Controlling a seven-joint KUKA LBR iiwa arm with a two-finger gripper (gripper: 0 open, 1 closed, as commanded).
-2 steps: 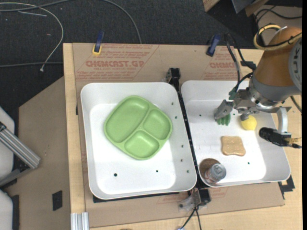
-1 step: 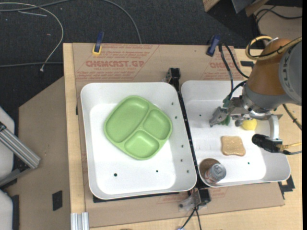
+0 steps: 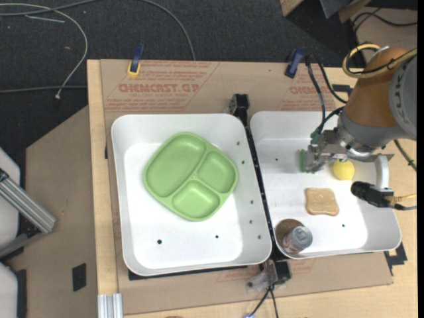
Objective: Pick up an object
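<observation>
Brightness: even and fairly bright; the white bins (image 3: 199, 260) come close to washing out.
Shadows: soft, short, under the green plate (image 3: 191, 175) and the arm (image 3: 377, 105).
Glare: faint sheen on the arm's orange band.
Sharpness: slightly soft overall; the gripper (image 3: 311, 156) looks blurred, perhaps from motion.
</observation>
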